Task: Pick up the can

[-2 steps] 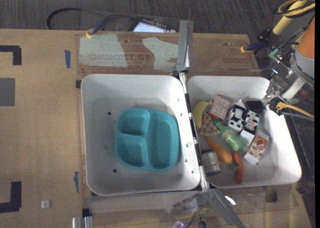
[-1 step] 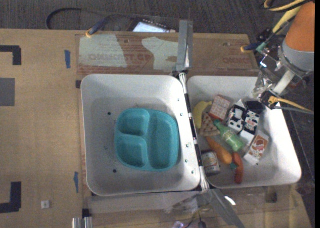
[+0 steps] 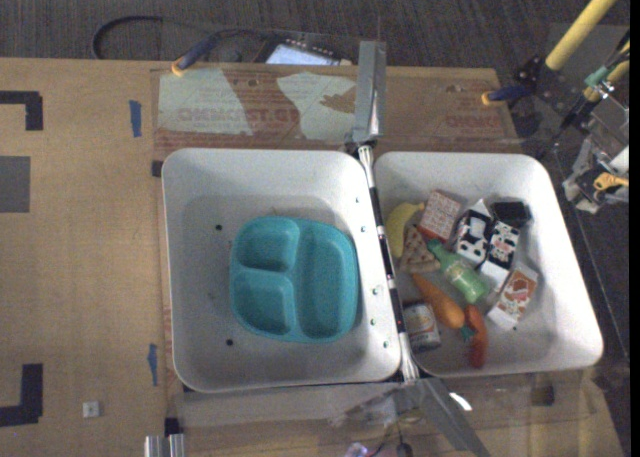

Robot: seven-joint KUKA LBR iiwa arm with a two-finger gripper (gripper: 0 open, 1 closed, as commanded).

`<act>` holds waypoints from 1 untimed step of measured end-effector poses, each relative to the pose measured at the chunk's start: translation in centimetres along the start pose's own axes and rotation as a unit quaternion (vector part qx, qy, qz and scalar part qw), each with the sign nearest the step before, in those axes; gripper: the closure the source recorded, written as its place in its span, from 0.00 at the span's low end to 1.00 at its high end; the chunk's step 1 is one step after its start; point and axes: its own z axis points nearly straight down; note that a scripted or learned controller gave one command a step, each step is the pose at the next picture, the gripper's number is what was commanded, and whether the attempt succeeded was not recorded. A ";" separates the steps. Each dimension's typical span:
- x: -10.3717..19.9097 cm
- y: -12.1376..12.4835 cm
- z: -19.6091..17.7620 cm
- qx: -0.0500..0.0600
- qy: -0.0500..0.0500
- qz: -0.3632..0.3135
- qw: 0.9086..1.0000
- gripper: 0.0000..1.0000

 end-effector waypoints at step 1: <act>0.0 0.0 0.0 0.000 0.000 0.000 1.000 0.00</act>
